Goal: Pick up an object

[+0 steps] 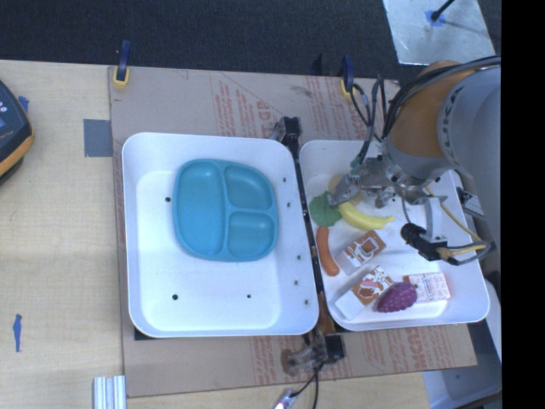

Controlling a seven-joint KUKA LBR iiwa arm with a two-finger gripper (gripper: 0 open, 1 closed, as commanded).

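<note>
Gripper [347, 190] low in right bin [477, 309], finger spread impossible to tell, banana [366, 218] just beneath, green leaf [324, 210] beside, nothing visibly held.

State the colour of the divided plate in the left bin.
Light blue: the divided plate shows best in the camera view.

A robotics lab: clamped cardboard [255, 92] bench, white bins [136, 228], trailing cables [375, 109].
</note>
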